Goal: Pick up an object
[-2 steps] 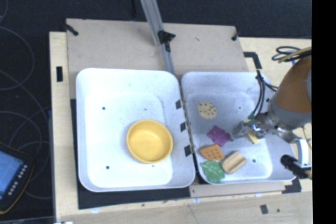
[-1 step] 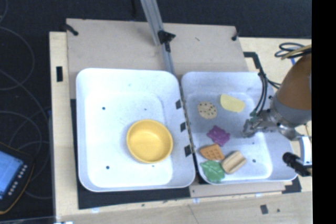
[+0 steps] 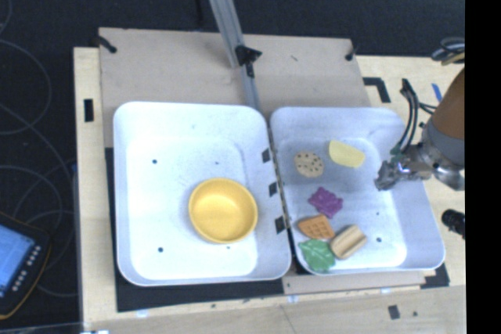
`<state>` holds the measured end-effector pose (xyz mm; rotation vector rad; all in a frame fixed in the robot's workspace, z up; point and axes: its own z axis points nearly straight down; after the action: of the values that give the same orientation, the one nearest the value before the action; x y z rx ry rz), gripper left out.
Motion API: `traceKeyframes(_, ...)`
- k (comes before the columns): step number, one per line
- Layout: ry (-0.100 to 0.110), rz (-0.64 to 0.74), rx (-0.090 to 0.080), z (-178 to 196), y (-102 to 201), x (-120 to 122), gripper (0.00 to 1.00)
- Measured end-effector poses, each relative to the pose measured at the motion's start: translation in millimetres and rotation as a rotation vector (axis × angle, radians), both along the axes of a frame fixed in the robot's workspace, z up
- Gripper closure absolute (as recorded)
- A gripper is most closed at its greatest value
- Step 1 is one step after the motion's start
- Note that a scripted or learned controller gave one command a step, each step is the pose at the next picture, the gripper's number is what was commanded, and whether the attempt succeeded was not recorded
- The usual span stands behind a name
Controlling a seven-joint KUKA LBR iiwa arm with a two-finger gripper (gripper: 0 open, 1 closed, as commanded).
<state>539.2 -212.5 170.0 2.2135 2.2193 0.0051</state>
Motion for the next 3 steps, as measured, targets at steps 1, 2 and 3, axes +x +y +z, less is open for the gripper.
traceKeyframes(1, -0.001, 0.002, 0.0, 60.0, 2.7, 9.7, 1.0)
traceKeyframes(2, 0.001, 0.003, 0.001, 101.2, 1.6, 11.1, 1.0)
traceKeyframes(3, 0.006, 0.003, 0.002, 98.7, 46.4, 16.1, 1.0)
